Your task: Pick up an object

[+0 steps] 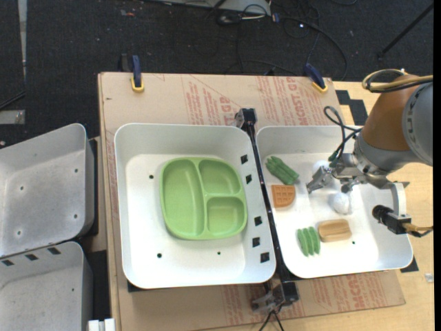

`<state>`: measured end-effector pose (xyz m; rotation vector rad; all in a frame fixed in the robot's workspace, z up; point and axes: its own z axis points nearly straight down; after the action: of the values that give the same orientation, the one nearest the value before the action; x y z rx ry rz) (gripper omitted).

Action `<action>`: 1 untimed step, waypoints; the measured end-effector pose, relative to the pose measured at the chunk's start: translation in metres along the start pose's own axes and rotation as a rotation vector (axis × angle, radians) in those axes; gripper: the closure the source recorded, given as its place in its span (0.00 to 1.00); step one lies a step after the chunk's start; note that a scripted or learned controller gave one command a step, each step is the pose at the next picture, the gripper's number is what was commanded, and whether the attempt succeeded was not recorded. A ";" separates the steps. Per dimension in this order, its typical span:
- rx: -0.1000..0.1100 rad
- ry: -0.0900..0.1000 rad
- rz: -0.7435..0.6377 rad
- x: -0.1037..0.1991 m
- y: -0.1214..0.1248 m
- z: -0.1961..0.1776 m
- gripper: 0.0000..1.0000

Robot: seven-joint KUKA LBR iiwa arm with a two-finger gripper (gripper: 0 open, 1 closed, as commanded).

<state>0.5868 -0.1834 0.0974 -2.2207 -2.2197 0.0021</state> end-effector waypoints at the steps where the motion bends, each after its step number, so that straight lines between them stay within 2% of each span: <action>1: -0.003 -0.001 0.000 0.000 0.001 -0.012 1.00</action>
<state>0.5876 -0.1838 0.1097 -2.2234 -2.2216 -0.0004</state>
